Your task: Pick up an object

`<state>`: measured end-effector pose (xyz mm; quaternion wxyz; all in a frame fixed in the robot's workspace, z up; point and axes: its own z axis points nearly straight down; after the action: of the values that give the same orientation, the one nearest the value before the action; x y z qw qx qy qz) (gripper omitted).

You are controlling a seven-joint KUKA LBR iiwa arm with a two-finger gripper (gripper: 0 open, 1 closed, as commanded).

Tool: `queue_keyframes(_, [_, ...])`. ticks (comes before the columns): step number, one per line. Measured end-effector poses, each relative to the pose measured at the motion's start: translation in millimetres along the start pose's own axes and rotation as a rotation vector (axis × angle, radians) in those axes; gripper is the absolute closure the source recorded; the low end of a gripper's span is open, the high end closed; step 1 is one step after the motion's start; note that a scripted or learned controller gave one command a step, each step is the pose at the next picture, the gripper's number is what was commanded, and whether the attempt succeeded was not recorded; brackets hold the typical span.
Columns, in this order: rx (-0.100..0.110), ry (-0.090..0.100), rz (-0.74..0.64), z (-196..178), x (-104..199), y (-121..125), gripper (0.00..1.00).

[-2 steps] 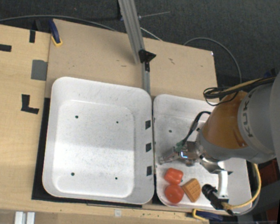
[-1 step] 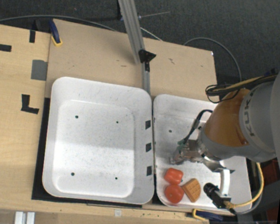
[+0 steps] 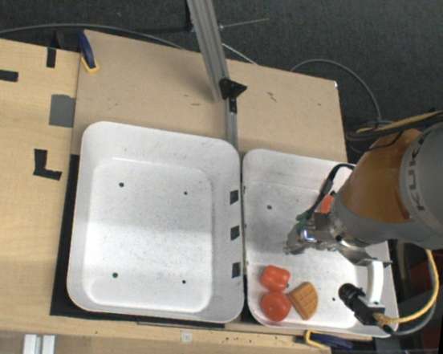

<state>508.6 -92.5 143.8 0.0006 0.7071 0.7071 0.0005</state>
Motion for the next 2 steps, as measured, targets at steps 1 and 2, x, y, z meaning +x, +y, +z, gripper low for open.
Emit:
queue_keyframes(1, [-0.003, 0.000, -0.002, -61, 6, 1, 1.00])
queue_keyframes(2, [-0.002, -0.001, -0.001, -104, 2, 1, 1.00])
